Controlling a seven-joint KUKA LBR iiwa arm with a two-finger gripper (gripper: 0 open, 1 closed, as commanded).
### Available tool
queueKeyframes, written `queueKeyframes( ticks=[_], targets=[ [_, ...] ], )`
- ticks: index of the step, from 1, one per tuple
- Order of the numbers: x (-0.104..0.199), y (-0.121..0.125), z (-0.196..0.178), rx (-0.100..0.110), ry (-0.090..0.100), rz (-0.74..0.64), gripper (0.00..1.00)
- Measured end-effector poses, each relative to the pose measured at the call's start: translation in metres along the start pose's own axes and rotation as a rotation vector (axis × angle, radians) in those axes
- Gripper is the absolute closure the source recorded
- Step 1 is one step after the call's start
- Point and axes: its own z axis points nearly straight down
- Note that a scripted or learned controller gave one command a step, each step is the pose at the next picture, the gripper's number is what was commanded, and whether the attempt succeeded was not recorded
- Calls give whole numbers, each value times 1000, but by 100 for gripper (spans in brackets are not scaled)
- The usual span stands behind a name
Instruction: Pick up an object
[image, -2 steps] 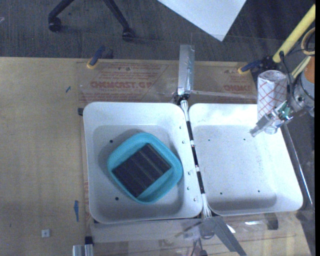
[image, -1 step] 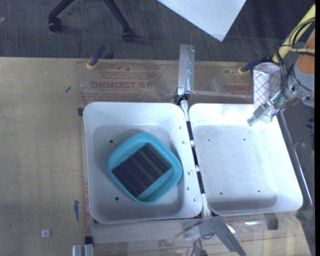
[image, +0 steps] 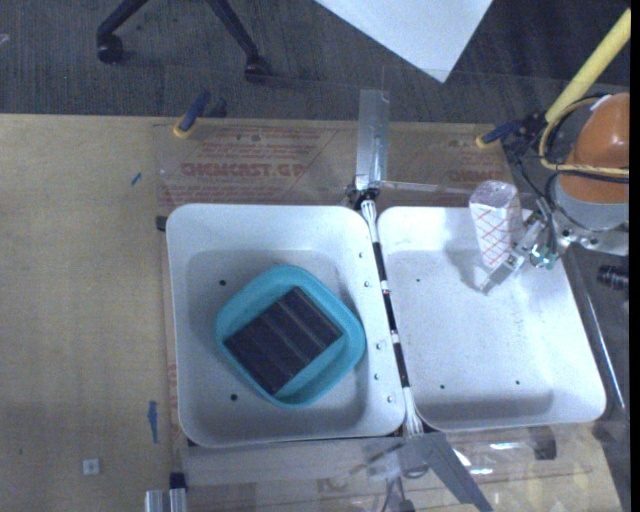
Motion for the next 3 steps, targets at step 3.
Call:
queueKeyframes(
  ticks=[3],
  targets=[
    [9, 33, 9, 7, 14, -46, 0]
  ],
)
